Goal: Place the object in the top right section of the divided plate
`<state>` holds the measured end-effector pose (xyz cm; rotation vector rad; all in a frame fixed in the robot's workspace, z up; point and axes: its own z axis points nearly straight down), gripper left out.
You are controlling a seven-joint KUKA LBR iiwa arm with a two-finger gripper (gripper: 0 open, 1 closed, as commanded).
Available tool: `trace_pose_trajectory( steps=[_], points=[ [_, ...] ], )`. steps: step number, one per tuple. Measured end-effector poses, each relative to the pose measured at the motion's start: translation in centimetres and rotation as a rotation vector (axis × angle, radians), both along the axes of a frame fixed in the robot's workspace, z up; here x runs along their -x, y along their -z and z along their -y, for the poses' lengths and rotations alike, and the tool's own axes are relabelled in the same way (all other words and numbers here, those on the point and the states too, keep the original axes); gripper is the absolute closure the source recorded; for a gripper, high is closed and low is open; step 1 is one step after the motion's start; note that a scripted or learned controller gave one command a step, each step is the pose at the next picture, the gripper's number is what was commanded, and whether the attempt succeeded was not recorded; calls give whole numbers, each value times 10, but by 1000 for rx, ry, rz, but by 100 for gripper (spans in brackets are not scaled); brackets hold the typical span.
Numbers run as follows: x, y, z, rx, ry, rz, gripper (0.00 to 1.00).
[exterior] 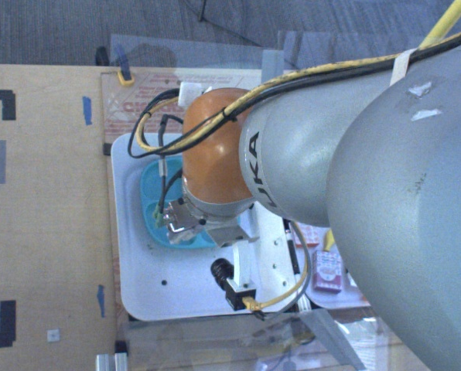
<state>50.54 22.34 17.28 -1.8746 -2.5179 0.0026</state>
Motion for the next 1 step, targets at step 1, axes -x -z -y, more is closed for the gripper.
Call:
trace_pose_trajectory(
  steps=[1],
  points=[
    [-2,-10,2,-1,6,1,100]
  ],
)
